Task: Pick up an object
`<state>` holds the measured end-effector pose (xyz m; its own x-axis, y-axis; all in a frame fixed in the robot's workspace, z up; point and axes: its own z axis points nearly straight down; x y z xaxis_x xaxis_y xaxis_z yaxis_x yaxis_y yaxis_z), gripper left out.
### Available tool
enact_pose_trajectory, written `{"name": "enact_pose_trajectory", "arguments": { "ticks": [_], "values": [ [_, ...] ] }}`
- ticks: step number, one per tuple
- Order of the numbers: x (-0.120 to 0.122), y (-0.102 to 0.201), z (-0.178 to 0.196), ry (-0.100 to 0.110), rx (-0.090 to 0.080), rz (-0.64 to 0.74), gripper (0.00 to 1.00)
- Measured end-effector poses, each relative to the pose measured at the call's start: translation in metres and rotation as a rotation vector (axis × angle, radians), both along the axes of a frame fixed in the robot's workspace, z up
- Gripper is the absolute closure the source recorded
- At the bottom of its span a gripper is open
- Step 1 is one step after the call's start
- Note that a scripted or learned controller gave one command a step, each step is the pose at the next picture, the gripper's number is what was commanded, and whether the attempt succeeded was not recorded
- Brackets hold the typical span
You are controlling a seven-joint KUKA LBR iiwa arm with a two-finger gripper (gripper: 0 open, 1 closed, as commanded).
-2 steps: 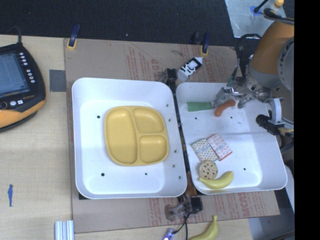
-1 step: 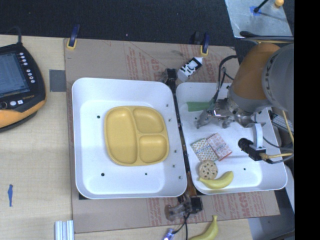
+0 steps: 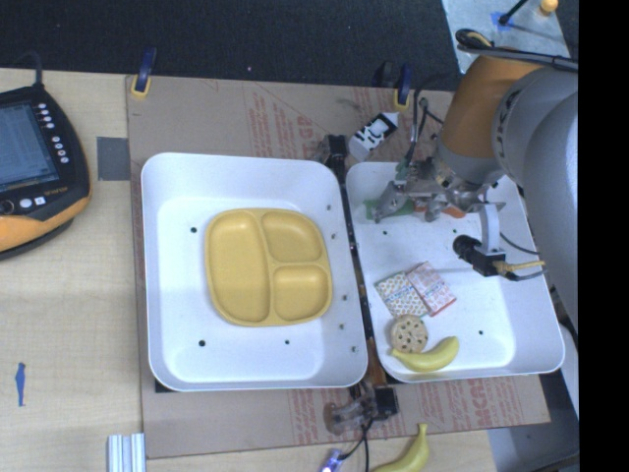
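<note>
In the right bin [image 3: 521, 347], two small patterned packets [image 3: 417, 290] lie side by side near the middle. A round cookie [image 3: 408, 333] sits just below them, touching a yellow banana [image 3: 427, 356] at the front edge. My gripper [image 3: 417, 201] hangs low over the far end of the right bin, well behind these objects. Nothing is visibly held in it.
The left bin [image 3: 177, 352] holds a yellow divided plate [image 3: 267, 265]. A second banana [image 3: 410, 452] lies on the bench in front of the bins. A teach pendant [image 3: 34, 170] rests at the far left. The arm's grey body covers the right bin's far right corner.
</note>
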<state>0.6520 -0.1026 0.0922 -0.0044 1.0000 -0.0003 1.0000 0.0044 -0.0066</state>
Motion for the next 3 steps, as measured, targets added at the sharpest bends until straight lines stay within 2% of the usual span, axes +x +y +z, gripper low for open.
{"name": "enact_pose_trajectory", "arguments": {
  "ticks": [2,3],
  "values": [
    [0.004,-0.030,0.000,-0.001,0.002,-0.001,0.00],
    [-0.051,-0.005,-0.001,-0.001,-0.001,0.000,0.00]
  ]
}}
